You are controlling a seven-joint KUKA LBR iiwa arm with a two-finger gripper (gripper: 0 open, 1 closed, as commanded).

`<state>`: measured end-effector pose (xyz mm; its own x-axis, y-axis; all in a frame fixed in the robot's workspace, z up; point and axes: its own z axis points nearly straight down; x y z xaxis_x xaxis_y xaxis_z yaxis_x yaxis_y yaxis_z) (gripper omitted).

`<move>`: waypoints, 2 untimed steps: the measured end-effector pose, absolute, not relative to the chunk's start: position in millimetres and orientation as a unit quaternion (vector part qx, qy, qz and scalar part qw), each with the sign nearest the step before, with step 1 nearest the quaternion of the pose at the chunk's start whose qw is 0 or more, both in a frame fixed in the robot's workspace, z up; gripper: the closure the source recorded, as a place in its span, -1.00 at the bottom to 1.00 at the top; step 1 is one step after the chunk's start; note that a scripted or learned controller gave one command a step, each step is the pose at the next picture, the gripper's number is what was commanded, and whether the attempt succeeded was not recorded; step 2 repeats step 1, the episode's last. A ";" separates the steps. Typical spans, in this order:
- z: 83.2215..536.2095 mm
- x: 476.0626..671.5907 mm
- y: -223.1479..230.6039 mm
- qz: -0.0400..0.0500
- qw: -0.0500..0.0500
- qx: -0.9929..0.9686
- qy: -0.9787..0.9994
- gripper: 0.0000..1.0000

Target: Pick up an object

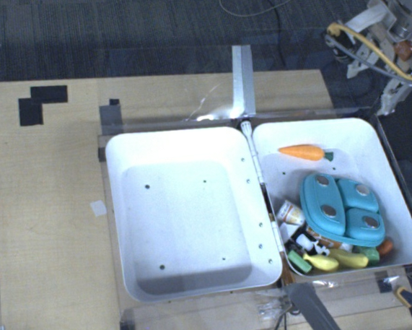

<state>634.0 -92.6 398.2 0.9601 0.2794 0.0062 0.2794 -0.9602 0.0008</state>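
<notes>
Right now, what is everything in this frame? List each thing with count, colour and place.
bins: 2, white, side by side on the bench; left bin, right bin
carrot: 1, orange with green top, far part of the right bin, lying apart from the rest
tray: 1, blue with round hollows, middle of the right bin, resting on the pile
banana: 1, yellow, near edge of the right bin
small items: several, mixed colours, heaped beside and under the tray; too jumbled to name
bench: 1, tan
arm: 1, grey with yellow cable, top right corner, above and beyond the right bin
</notes>
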 end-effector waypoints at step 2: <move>388.7 604.1 -91.4 -0.001 0.000 -0.988 -0.152 -1.00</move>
